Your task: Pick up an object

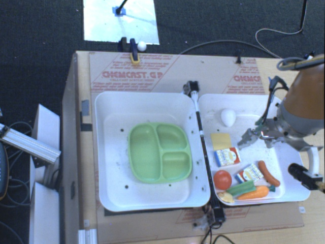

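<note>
The right bin (254,101) holds toy food: a white egg (228,117), a yellow cheese slice (221,140), two small printed cartons (227,157) (249,174), a red tomato (222,179), a sausage (268,173), a green pepper (241,187) and an orange carrot (255,192). My gripper (247,138) hangs over the middle of this bin, just right of the cheese slice and above the first carton. Nothing shows between its fingers (245,140).
The left bin (111,111) holds a green divided plate (160,152). A black divider rail (199,126) runs between the bins. My arm's orange band (304,90) fills the right side above the bin. A cable (218,47) trails over the bench's far edge.
</note>
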Robot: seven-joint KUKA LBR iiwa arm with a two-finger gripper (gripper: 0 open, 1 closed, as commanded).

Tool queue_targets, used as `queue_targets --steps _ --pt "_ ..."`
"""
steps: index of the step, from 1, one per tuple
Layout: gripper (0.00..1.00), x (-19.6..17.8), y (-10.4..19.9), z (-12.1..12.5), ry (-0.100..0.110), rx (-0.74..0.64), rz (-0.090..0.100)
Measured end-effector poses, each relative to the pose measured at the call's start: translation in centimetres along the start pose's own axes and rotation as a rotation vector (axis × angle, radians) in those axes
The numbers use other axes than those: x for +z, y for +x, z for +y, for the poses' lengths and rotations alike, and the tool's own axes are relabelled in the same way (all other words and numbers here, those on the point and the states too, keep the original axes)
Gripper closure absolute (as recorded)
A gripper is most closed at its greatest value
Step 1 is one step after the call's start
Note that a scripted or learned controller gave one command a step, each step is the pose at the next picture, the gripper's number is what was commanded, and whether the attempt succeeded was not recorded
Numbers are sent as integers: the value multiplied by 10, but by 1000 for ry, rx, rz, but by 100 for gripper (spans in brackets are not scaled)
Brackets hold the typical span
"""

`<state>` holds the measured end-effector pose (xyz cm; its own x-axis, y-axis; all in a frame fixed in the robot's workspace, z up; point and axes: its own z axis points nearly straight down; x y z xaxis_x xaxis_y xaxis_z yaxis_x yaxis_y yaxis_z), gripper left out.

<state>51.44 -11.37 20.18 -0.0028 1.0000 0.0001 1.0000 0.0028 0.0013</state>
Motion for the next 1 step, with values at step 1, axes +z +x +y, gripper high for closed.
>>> queue_targets --steps 1 --pt "0 114 18 3 -8 1 0"
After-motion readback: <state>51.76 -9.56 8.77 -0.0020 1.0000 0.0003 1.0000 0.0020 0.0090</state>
